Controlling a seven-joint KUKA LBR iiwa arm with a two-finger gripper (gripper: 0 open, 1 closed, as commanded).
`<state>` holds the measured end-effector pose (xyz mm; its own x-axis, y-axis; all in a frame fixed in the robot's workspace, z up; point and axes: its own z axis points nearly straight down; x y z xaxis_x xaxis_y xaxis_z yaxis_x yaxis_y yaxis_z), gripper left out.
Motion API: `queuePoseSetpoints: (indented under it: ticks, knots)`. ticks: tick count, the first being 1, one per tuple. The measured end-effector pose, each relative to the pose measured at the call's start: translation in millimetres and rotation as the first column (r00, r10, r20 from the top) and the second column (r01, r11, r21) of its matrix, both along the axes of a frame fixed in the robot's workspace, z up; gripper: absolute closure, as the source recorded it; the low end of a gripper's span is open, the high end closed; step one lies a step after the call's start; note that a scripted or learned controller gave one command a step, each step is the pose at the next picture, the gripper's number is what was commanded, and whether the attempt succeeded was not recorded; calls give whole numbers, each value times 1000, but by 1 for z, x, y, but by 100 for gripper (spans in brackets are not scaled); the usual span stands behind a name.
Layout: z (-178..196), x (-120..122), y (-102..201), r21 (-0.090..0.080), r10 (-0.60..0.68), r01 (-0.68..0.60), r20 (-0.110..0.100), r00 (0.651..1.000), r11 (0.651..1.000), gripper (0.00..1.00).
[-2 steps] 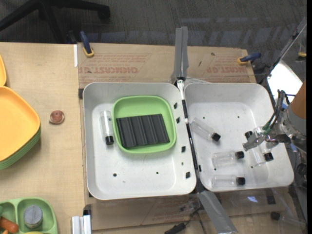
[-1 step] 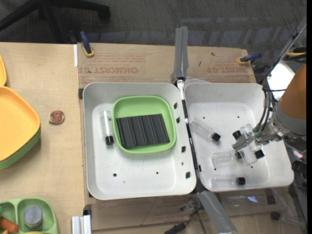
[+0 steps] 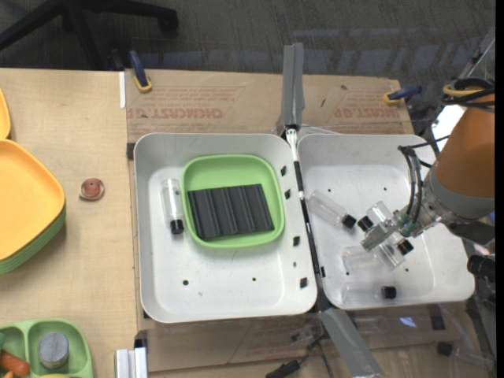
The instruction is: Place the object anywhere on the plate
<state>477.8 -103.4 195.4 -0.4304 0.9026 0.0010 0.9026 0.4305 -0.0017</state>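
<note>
Green square plastic plate point(image 3: 233, 168) with dark ribbed insert: centre of left white bin point(image 3: 157, 290), receiving spot. Clear plastic vial with black cap point(image 3: 171, 205): left bin, touching plate's left edge. Second clear vial point(image 3: 329, 209): right white bin point(image 3: 346, 152), left-centre, probable pick target. Gripper point(image 3: 386, 239): low over right bin centre, arm entering from right, wrist tilted; jaw state cannot be told.

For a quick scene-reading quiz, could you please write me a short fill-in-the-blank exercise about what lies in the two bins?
1. The green plate sits in the ____ bin of the camera view.
2. On the plate lies a dark ____ slab.
3. A clear vial with a black cap lies just ____ of the plate.
4. The tool hovers over the ____ bin.

Missing words: left; ribbed; left; right
</note>
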Motion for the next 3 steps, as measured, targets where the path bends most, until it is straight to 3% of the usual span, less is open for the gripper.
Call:
queuePoseSetpoints:
  ticks: [1,2,3]
  knots:
    - [-4,0,17,0,268,-268,2,963,963,100]
    - [-5,0,37,0,380,-380,1,925,925,100]
    - [6,32,48,-1,482,-482,3,876,876,100]
